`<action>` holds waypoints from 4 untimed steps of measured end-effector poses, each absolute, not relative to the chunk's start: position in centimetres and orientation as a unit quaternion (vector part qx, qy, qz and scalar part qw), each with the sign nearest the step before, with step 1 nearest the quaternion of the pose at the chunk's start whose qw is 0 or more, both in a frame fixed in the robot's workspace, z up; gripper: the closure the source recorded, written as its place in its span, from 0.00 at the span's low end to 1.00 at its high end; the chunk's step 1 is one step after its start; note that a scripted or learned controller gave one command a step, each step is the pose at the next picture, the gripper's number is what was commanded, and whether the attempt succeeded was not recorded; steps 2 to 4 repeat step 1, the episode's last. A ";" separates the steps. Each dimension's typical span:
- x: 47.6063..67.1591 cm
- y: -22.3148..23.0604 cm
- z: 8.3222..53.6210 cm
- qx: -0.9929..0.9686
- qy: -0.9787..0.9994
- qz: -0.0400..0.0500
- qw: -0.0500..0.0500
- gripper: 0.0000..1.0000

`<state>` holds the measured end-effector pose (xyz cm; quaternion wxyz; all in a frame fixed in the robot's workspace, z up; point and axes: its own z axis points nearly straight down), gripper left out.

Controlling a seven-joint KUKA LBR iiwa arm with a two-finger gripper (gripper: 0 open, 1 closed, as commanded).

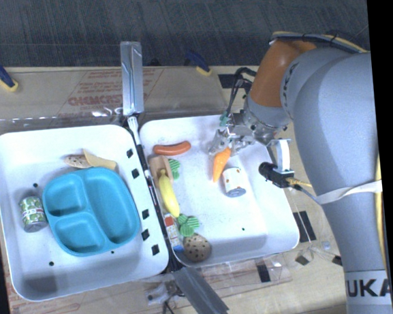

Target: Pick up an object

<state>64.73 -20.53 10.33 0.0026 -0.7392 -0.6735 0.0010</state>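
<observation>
The claw [224,142] sits low over the right bin [257,229], right at the top end of the carrot [220,164]; its tips blur together, so I cannot tell whether it is gripping. Just beside the carrot lies a small white can [233,182]. The arm [329,107] hides the bin's right edge.

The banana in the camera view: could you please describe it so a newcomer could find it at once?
Look in the right bin, along its left wall beside the divider. The banana lies there lengthwise, below the sausage and above the green toy. It is the only plain yellow, long curved item.
</observation>
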 end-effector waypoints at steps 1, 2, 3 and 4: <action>66.0 -14.4 19.7 -0.711 -0.703 -0.004 -0.003 1.00; 66.0 -14.4 19.7 -0.711 -0.703 -0.004 -0.003 1.00; 66.0 -14.4 19.7 -0.711 -0.703 -0.004 -0.003 1.00; 66.0 -14.4 19.7 -0.711 -0.703 -0.004 -0.003 1.00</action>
